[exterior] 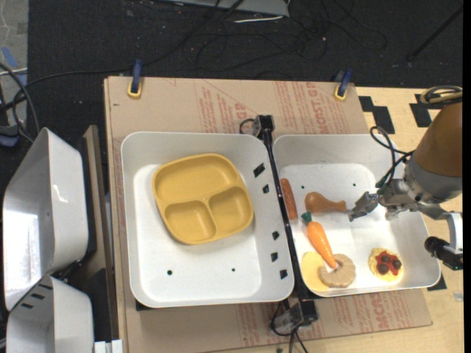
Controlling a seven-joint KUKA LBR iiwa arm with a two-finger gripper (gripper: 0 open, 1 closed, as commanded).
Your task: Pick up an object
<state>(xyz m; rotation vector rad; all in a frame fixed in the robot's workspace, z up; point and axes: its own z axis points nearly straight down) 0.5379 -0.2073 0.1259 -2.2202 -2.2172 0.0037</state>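
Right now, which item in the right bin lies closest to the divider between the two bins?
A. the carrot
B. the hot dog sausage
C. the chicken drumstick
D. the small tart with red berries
B. The hot dog sausage lies lengthwise right along the divider, while the carrot, the chicken drumstick and the tart with red berries all sit farther into the right bin.
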